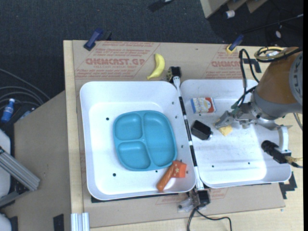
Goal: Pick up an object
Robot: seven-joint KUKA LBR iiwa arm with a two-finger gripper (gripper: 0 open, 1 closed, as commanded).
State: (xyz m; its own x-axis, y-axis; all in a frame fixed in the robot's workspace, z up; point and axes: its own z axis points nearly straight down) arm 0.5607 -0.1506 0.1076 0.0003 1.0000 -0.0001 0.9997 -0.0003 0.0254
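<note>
Dark carpet surrounds a wooden bench (pixel 72 143) that bears 2 shallow white bins side by side, with cables trailing across the floor at the frame's left edge.

Nearest the camera, at the lower edge of the left bin (pixel 91 129), an orange carrot-shaped toy (pixel 171 175) lies tilted against the bin's lower right corner, just below a blue divided plate (pixel 143 139) with 3 compartments. The plate sits in the middle of that bin, with bare white floor showing on its left and upper sides.

In the right bin (pixel 231 170), the lower half of the floor is bare white. Higher up, a small black block (pixel 200 129) lies near the divider between the bins. Just right of it a small yellow piece (pixel 225 129) rests on the bin floor, and the gripper (pixel 226 120) sits right over it, its grey fingers pointing toward the frame's left; whether they are spread or closed on the piece I cannot tell. The arm (pixel 281 88) comes in from the right edge, its orange band above the grey wrist, bent low over the right bin's upper right part. A small red-and-white packet (pixel 202 105) lies farther up, near the bin's upper left corner.

Beyond the bins, a yellow banana (pixel 157 66) lies on the bench top just above the left bin's upper rim.
</note>
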